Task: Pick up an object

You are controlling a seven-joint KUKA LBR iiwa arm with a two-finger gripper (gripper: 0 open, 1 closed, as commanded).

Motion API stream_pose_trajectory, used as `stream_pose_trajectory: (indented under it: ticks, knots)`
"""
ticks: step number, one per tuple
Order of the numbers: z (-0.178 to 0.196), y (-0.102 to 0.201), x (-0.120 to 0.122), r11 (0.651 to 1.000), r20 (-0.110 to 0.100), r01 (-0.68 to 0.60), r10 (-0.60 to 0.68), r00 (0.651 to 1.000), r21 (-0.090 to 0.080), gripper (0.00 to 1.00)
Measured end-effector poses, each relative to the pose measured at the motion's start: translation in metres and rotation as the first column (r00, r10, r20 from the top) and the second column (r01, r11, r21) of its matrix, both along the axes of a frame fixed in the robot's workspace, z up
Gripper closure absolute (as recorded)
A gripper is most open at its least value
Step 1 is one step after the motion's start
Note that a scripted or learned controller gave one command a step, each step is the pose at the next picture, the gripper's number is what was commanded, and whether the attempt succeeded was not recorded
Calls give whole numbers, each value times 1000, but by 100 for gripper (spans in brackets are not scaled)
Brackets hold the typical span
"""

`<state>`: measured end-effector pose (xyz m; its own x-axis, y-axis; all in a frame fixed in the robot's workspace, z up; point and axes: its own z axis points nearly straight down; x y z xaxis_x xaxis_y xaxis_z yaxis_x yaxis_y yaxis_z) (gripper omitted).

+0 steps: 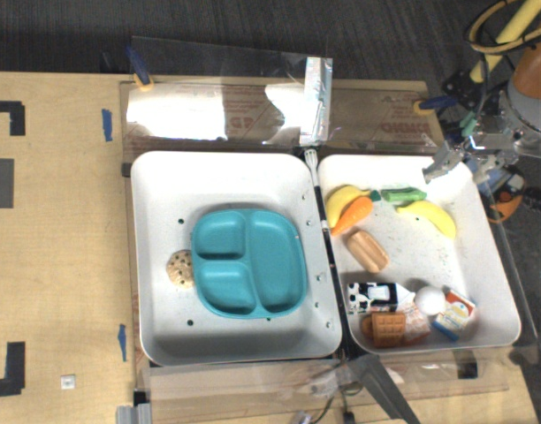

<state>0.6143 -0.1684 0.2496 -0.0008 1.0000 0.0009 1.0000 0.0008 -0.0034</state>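
So, nothing is picked up yet: the arm (527, 87) sits at the far right corner of the worktop, with the claw (447, 164) poised at the far right corner of the right bin (505, 272), just at its rim. How the claw stands, wide or narrow, cannot be told from this angle, and no object shows in it.

Every candidate lies in place. Along the far edge of the right bin are a yellow lemon-like fruit (343, 198), a carrot (352, 214) touching it, a green piece (401, 196) and a banana (432, 216), the two nearest the claw. Toward the middle lies a tan roll (368, 250). At the near edge huddle a black-and-white carton (373, 297), a waffle-like brown piece (384, 328), a white ball (430, 302) and a small white, red and blue box (453, 315).

In the left bin (156, 193), a teal divided plate (250, 261) sits in the middle with a cookie (180, 268) touching its left side.

By the look of it, the whole job remains: descend, close on something, lift. The banana or green piece seems the likeliest target.

As for writing, faint reddish print shows on the cardboard (253, 117) behind the bins under clear plastic, too blurred to read; the cartons' labels are too small to make out.
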Motion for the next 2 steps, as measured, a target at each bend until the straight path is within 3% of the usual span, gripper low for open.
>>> stream_pose_trajectory:
  ticks: [1, 2]
  knots:
    - [-131, 36, -35, 999, -8, 39, -39, 999, 1, 0]
    - [-158, 44, 12, 997, -1, 75, -75, 997, -4, 0]
